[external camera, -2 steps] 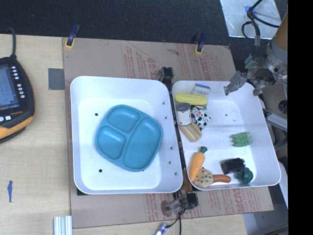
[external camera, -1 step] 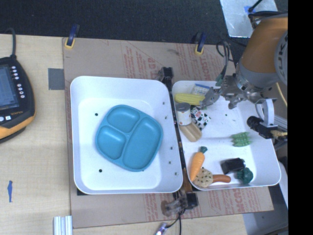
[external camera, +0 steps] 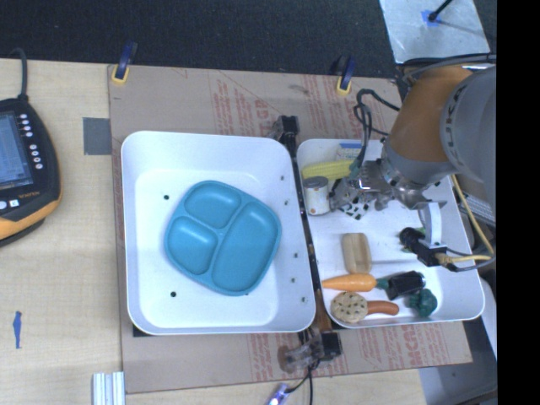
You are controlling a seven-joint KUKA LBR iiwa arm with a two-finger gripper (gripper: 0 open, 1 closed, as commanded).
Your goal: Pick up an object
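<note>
**Arm reaching into the cluttered right bin**

The task's candidate things are lying in the right white shallow bin [external camera: 469,304], about nine in all. One white-and-black spotted toy [external camera: 354,206] is sitting directly under the end effector [external camera: 364,194], near the bin's upper left; whether the end effector is clenched, released or grasping the toy cannot be told, since the wrist is covering it. Just left of it, one small white cylindrical cup [external camera: 316,196] is standing upright beside the dividing wall, and one yellow-green long item [external camera: 326,170] is lying above that. One tan wooden block [external camera: 356,251] is resting near the bin's middle. Below it, one orange carrot-shaped toy [external camera: 348,283] is lying crosswise, with one round speckled cookie-like piece [external camera: 348,308] and one small orange sausage-shaped piece [external camera: 381,308] just beneath. One black chunky object [external camera: 403,282] and one teal rounded object [external camera: 423,301] are sitting close together at the lower right.

The grey arm with the orange band [external camera: 430,116] is coming in from the right.

The left white shallow bin [external camera: 143,226] is carrying one blue three-compartment plate [external camera: 222,237]. Both bins are resting on a brown cardboard sheet [external camera: 211,99] over the wooden surface [external camera: 59,294], where one black-and-orange control pendant [external camera: 24,167] is lying at the far left.
</note>
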